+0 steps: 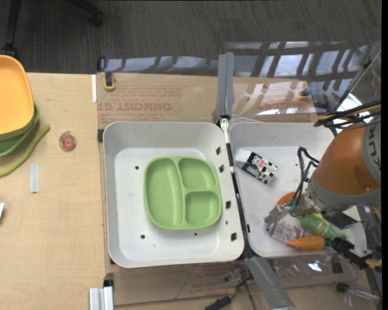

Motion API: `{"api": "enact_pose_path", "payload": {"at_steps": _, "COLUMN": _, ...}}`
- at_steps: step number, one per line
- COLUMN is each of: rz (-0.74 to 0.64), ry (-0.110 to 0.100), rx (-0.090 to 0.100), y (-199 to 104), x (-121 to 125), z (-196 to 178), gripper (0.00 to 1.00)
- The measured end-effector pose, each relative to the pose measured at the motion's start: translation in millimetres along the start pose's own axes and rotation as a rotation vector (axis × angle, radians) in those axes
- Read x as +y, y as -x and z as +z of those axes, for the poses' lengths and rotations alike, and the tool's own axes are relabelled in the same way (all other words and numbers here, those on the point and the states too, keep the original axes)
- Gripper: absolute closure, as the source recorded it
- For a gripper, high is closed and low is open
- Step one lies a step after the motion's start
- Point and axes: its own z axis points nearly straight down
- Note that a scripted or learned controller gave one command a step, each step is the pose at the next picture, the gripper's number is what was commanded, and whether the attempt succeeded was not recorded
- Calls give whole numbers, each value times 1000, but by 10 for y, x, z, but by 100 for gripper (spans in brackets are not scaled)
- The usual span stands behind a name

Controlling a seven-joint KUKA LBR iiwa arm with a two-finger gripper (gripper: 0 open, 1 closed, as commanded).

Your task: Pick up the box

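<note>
Robotics lab, test bench setup. My grey arm with orange band (354, 166) reaches over pale wooden desk (54, 242). Two shallow white plastic bins (121, 200) sit side by side, fixed in place, flattened brown cardboard sheet (157, 100) beneath. Clear plastic guard panel (285, 79) stands behind right bin. Dark grey office carpet (182, 30) beyond desk, black chair castor (94, 18) on it. Loose black cables (306, 160) run by my wrist. Props, not household setting: green three-compartment plastic tray (182, 192), stacked orange and green plates (15, 115).
</note>
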Motion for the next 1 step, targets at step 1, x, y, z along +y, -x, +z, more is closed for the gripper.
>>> {"api": "enact_pose_path", "payload": {"at_steps": 1, "rz": 2, "ry": 1, "rx": 0, "y": 6, "x": 3, "z": -86, "gripper": 100}}
